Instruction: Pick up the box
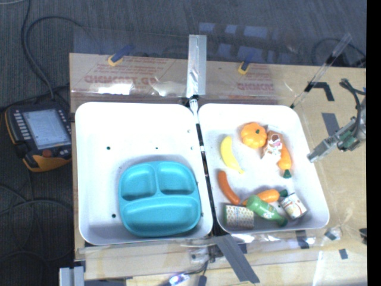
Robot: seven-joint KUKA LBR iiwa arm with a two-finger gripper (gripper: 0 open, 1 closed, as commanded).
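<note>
Box waiting at the front of the right bin

Nearest the camera, the box, a small grey patterned carton, is lying flat against the front wall of the right bin, touching a green bottle with a small can just beyond it. An orange carrot is resting just behind the box. Farther back, a banana, a pumpkin and another carrot are sitting mid-bin. In the left bin, a teal divided plate is lying alone. At the far right, the gripper is hanging outside the bin wall, well apart from the box; whether it is released or clenched I cannot tell. The approach step seems to be in hand. Next, the arm is needing to travel over the clutter and descend on the box squarely.
</note>
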